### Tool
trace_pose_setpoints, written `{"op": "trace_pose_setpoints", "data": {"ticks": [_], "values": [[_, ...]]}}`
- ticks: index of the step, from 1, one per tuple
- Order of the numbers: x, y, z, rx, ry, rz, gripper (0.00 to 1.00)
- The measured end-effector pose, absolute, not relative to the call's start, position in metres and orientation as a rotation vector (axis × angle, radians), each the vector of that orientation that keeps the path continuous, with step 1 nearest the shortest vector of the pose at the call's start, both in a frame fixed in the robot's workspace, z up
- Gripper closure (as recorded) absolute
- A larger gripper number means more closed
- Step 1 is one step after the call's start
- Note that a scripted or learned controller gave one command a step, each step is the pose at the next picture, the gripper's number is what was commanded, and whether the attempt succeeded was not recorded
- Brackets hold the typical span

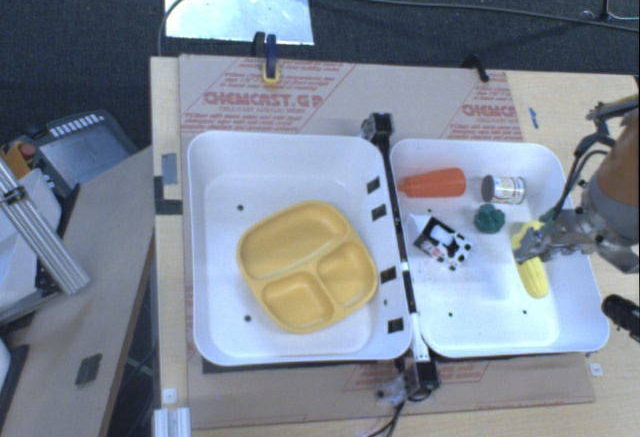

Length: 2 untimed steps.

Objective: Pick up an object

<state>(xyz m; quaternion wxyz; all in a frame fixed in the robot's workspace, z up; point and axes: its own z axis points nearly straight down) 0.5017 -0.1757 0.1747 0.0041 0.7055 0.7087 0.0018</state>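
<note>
Tool [530, 243] low in right bin [500, 330], apparently on the yellow corn [534, 275]; can't tell if clenched or released.

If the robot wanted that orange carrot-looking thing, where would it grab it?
Probably across the middle of the orange carrot, coming straight down. It lies flat, lengthwise left to right, so fingers closing on its long sides should fit. The can sits near its right end, the bin wall near its left.

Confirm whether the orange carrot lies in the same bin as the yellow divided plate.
No. The orange carrot lies in the right bin, while the yellow divided plate sits in the left bin.
</note>
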Motion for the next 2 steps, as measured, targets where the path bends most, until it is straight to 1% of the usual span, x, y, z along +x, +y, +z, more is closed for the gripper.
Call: {"op": "trace_pose_setpoints", "data": {"ticks": [1,2], "values": [[0.504,-0.176,0.22,2.211,2.222,0.005,1.0],[0.518,-0.129,0.212,2.211,2.232,0.004,1.0]]}}
